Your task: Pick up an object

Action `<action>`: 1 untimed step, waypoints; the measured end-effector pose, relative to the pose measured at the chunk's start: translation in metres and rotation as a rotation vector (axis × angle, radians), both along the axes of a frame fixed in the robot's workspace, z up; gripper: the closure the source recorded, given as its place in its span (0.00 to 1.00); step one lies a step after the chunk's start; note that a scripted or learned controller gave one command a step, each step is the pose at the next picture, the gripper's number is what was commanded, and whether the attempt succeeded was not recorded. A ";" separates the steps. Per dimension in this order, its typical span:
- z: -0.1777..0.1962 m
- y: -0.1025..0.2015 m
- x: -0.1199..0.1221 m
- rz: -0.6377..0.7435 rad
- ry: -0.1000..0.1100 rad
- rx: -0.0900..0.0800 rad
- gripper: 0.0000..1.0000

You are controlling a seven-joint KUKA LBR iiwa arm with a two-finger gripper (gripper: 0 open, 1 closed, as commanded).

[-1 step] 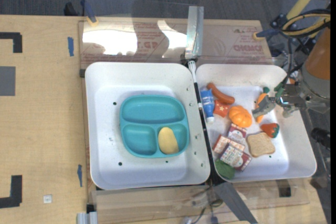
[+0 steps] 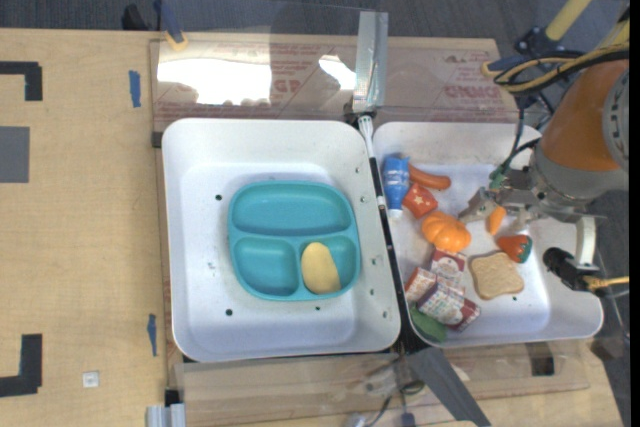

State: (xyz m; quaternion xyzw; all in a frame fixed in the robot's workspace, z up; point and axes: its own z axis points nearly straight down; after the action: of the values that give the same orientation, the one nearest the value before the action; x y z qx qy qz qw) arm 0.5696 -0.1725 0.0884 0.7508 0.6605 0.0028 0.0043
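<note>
The right bin (image 2: pixel 572 317) holds several toy foods: a blue bottle (image 2: pixel 394 180), a carrot (image 2: pixel 431 180), a red piece (image 2: pixel 420 202), an orange pepper (image 2: pixel 447 233), a toast slice (image 2: pixel 496 276), a red and green fruit (image 2: pixel 515 246) and printed packets (image 2: pixel 445 290). My gripper (image 2: pixel 490 207) hangs low over the middle of this bin, right of the pepper and above the toast. A small orange piece (image 2: pixel 495 221) lies just at its tip; whether it is gripped is unclear.
In the left bin (image 2: pixel 190 245) sits a teal divided plate (image 2: pixel 290 215) with a yellow potato (image 2: pixel 320 267) in its lower right compartment. A clear upright divider (image 2: pixel 370 65) stands behind the bins. Cables (image 2: pixel 520 65) trail at the back right.
</note>
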 end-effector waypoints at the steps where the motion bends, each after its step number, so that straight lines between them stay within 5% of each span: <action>1: -0.003 0.018 0.071 0.166 0.006 0.001 0.00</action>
State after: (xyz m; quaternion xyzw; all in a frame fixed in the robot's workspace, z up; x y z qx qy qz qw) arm 0.6407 -0.1542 0.0857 0.6934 0.7205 0.0009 0.0018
